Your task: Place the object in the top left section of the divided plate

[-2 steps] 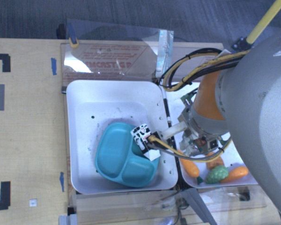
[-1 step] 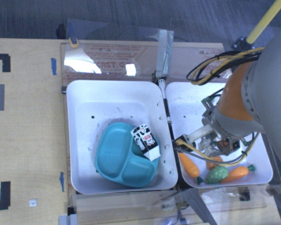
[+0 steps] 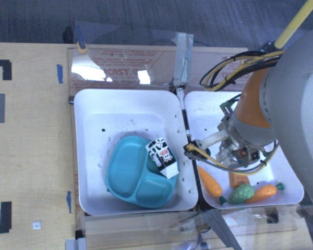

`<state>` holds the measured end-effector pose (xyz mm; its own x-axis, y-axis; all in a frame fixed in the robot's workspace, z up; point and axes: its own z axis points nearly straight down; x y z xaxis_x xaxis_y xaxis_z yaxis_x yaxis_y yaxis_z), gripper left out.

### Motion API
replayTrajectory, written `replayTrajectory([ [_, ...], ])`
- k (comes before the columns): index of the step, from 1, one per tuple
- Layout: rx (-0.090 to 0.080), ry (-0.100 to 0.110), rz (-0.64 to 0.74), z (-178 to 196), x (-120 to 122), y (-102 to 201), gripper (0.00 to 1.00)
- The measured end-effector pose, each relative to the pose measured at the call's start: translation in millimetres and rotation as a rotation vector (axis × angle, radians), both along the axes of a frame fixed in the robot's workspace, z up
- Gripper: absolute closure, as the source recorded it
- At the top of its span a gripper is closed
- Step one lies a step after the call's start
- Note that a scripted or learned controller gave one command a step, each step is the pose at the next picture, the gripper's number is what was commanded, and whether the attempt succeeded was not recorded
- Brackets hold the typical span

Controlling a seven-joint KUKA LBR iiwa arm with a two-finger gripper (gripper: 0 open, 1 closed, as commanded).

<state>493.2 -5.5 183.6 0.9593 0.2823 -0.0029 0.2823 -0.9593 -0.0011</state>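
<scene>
You are looking at a teal divided plate [image 3: 138, 178] lying in the left bin [image 3: 88, 119]. A black-and-white carton [image 3: 162, 157] is sitting tilted on the plate's rim at about 1 o'clock, not in the 10 o'clock section. The pincer [image 3: 240, 152] is hanging over the right bin [image 3: 208, 105], its grip hidden; you cannot tell its state. Placement is looking unfinished.

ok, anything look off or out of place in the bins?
One thing: the small black-and-white carton in the left bin sits tilted across the right edge of the blue divided plate, half over its rim rather than flat inside a section. The right bin's toy food looks ordinary.
</scene>
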Motion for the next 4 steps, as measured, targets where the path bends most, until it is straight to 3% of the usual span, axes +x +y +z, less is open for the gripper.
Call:
replayTrajectory([
  [1,0.003,0.0,0.598,26,-14,-50,1.0],
  [2,0.004,0.0,1.02,4,-14,-120,1.0],
  [3,0.006,-0.002,1.174,0,-14,-22,1.0],
  [4,0.001,-0.003,1.578,6,-14,-86,1.0],
])
